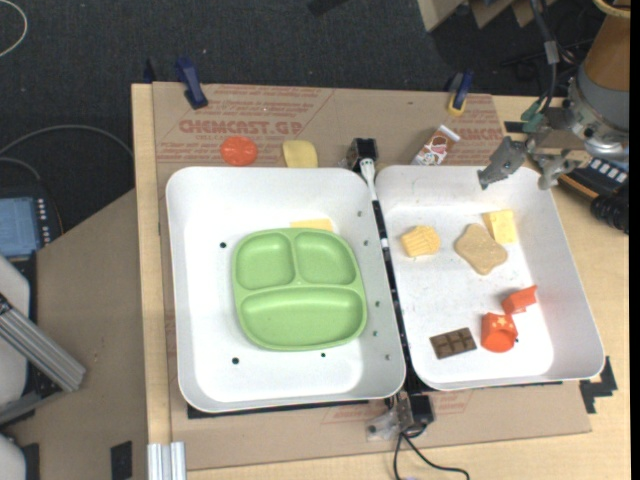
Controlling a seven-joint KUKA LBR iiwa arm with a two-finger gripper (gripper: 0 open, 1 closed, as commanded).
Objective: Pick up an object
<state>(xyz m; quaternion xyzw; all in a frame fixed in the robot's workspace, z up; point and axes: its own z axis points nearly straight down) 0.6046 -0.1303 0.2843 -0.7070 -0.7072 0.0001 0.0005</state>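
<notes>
The pincer [522,164] hangs above the far edge of the right bin [570,278], its two fingers spread and nothing between them. Landmark: the tan, bread-shaped toy [481,249] lying flat near the middle of that bin, the likeliest pick. Just beyond it toward the far rim lies a yellow block [502,225], touching or nearly so; to its left, apart, a yellow waffle-like piece [421,240]; nearer the viewer, well apart, an orange piece [520,299], a red-orange piece [499,332] and a brown chocolate bar [453,343]. The left bin [190,268] carries a green divided plate [298,288]. The bread toy looks light, rigid and smooth plastic, so probably not fragile but liable to slip; closing across its narrower width, clear of the yellow block, seems the safest hold.
</notes>
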